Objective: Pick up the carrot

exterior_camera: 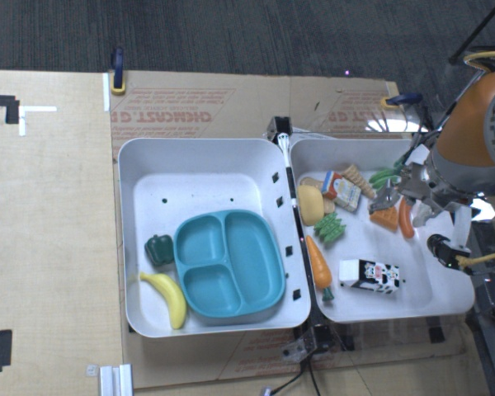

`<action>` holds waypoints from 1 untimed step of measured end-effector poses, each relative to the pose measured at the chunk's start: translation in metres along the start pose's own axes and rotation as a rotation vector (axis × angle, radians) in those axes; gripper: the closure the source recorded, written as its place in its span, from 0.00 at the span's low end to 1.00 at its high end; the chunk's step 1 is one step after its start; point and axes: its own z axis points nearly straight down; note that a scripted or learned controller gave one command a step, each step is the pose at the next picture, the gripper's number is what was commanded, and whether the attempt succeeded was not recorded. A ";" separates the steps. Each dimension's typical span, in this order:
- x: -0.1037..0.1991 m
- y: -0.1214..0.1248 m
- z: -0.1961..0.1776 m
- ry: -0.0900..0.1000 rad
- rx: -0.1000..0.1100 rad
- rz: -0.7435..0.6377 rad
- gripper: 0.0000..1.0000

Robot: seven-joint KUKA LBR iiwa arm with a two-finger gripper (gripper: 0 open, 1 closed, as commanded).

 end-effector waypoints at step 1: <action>0.000 0.026 0.038 0.000 -0.001 0.135 0.00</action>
